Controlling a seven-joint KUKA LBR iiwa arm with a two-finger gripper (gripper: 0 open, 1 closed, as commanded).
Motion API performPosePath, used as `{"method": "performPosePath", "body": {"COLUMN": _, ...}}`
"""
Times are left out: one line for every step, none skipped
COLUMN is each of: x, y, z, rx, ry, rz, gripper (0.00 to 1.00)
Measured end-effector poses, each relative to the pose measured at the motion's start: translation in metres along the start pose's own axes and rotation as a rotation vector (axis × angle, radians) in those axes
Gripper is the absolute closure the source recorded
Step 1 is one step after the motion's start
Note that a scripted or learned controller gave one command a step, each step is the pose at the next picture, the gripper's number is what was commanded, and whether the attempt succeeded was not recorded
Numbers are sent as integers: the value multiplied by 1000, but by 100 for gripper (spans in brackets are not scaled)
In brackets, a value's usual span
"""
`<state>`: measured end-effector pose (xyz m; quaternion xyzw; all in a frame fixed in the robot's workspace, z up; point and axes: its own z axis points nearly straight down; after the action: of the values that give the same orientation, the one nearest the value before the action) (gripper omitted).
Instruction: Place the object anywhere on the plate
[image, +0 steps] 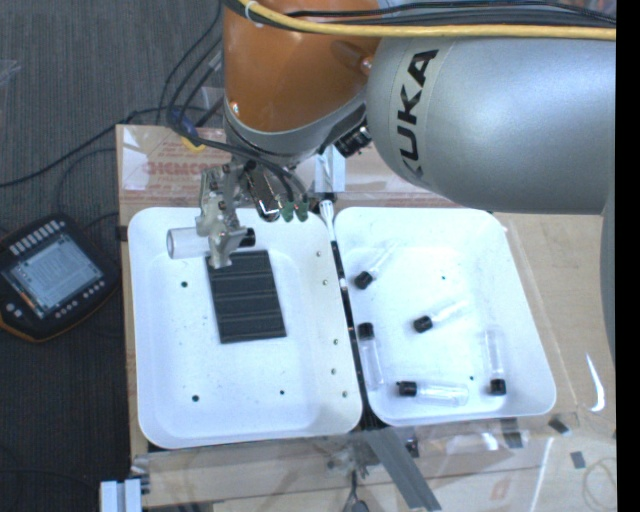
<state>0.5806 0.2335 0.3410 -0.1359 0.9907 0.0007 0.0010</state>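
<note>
A dark ribbed rectangular plate lies flat in the left bin. My gripper hangs over the plate's far left corner, under the orange wrist band. A clear vial with a black cap lies crosswise between the fingers. Its clear end sticks out to the left and its cap to the right. The gripper is shut on it. The vial sits at or just beyond the plate's far edge, and I cannot tell how high above it.
The right bin holds several clear vials with black caps, such as one near its middle and one by its front wall. A teach pendant lies left of the bench. The big arm covers the top right.
</note>
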Motion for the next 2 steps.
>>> {"method": "performPosePath", "body": {"x": 61, "y": 18, "z": -11, "rx": 0, "ry": 0, "rz": -258, "gripper": 100}}
{"method": "performPosePath", "body": {"x": 84, "y": 24, "z": 24, "rx": 0, "ry": 1, "rz": -416, "gripper": 100}}
